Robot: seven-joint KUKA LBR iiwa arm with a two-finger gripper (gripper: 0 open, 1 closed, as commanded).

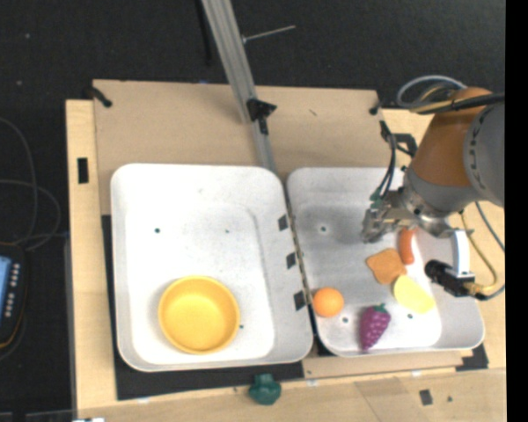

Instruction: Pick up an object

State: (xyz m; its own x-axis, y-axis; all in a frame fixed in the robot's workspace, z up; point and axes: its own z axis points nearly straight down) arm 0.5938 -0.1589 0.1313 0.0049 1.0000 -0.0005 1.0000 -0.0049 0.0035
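A yellow bowl [199,314] sits at about 7 o'clock in the left bin [132,192]. In the right bin [334,192], an orange ball [327,301] lies against the left wall, purple grapes [375,325] at 6 o'clock. The nearest pick looks like the orange wedge [386,265]: probably light, stiff, slick plastic, best pinched across its flat sides. It lies just at 5 o'clock of the claw [376,224]; whether that claw is spread, I cannot tell.
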